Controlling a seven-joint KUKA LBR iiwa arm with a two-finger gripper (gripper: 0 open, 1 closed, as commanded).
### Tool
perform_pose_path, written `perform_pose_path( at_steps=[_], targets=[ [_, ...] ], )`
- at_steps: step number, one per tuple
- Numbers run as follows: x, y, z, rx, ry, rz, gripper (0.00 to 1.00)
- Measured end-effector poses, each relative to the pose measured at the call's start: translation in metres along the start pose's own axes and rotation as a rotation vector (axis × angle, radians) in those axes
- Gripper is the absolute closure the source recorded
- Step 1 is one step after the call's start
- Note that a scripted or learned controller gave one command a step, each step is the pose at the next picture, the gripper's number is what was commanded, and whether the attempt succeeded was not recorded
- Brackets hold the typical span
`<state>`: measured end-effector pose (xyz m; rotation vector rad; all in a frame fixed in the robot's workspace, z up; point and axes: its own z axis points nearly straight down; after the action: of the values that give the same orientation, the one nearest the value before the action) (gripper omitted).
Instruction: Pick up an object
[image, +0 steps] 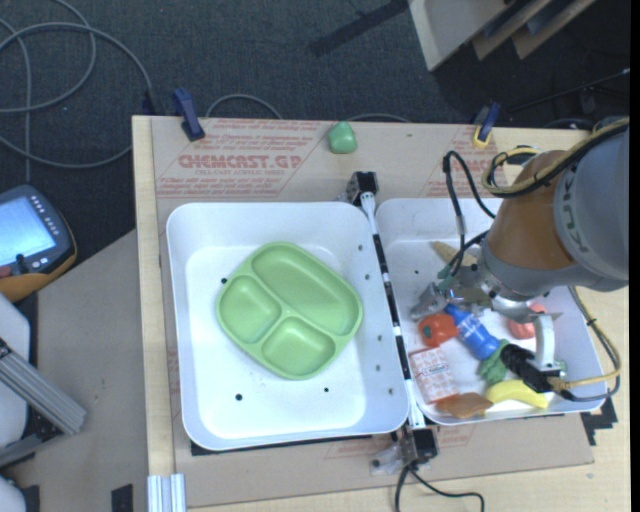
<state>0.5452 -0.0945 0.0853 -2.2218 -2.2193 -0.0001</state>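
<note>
My gripper (446, 296) is low in the right bin (400, 225), at the end of the grey arm with the orange band (530, 225). Just below it lie a red tomato-like piece (436, 329) and a blue bottle (476, 334). It hangs very close to both; I cannot tell whether it touches either. Further toward the bin's front lie a white and red packet (432, 373), a brown piece (462, 404), a yellow banana (520, 396) and a green piece (495, 367). A pink piece (520, 326) lies partly under the wrist.
The left bin (200, 400) holds a green divided plate (290, 310). A small green object (342, 137) sits on the bench behind the bins. Blue clamps (187, 113) (486, 122) grip the bench's far edge. Cables run along the arm over the right bin.
</note>
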Motion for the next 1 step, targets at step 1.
perform_pose_path(
  at_steps=[1],
  targets=[
    [0.0007,-0.0140,0.0000,-0.001,0.000,-0.001,0.00]
  ],
)
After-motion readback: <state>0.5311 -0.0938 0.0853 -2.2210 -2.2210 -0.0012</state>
